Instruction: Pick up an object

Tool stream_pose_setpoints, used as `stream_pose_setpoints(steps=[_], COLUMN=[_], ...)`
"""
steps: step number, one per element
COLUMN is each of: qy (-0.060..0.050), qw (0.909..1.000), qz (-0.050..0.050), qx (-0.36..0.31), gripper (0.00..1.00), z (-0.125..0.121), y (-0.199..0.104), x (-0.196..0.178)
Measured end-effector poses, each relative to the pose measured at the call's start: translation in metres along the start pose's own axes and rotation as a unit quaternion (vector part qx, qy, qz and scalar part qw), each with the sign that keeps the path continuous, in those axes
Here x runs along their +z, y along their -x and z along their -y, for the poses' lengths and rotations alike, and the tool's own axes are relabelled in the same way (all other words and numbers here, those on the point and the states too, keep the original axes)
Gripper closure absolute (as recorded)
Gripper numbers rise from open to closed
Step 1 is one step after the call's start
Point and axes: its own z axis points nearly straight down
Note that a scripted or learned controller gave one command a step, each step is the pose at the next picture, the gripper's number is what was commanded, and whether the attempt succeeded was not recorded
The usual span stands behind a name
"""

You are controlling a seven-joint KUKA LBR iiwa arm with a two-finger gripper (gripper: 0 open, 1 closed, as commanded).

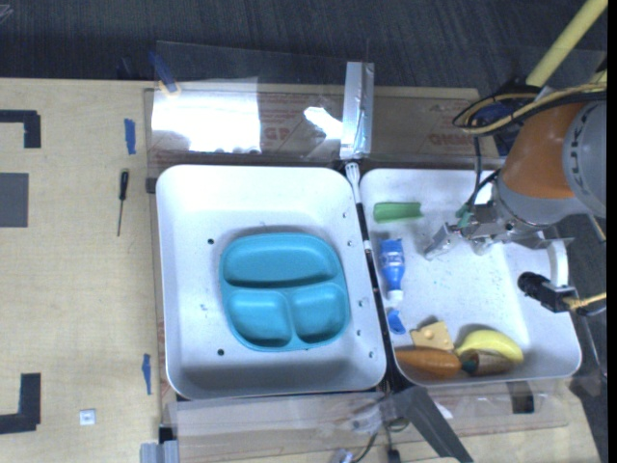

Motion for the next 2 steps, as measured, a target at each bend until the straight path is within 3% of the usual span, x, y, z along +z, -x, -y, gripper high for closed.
stream_pose_setpoints(steps=[1,2], qy=[-0.003,0.001], qw=[0.9945,0.9985], qz=[0.000,0.001], qx=[0.105,0.055], gripper=[0.00,0.00], z=[0.115,0.075], y=[0.025,0.040], x=[-0.020,-0.104])
